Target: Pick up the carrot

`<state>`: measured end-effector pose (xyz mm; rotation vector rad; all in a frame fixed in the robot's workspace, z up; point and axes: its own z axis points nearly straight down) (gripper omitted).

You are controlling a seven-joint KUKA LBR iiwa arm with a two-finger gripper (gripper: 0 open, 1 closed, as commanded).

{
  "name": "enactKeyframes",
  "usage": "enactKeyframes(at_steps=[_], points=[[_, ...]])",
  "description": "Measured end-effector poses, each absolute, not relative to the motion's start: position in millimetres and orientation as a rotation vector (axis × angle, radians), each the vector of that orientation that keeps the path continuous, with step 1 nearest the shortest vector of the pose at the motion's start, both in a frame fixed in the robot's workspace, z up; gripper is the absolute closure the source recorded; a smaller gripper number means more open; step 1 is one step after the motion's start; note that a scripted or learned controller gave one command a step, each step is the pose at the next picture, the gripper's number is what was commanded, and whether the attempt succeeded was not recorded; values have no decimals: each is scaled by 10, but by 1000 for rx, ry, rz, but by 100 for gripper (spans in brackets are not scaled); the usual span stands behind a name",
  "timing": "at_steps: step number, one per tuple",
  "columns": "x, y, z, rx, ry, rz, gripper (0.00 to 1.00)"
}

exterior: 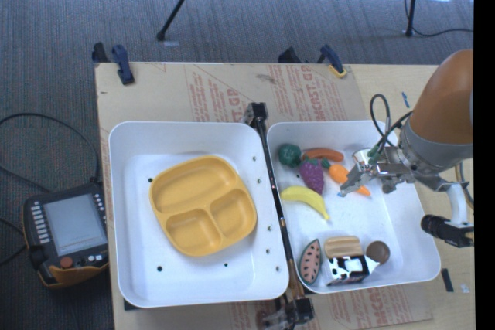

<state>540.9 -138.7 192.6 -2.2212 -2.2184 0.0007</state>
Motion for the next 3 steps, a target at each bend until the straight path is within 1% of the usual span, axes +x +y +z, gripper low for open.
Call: enactKeyframes(at_steps=[1,2,3], points=[[5864,-1598,861,-2338,-2097,5,0],[5863,-1591,960,-2338,-2088,2,100],[6447,-1235,870,-2377,-2048,0,100]])
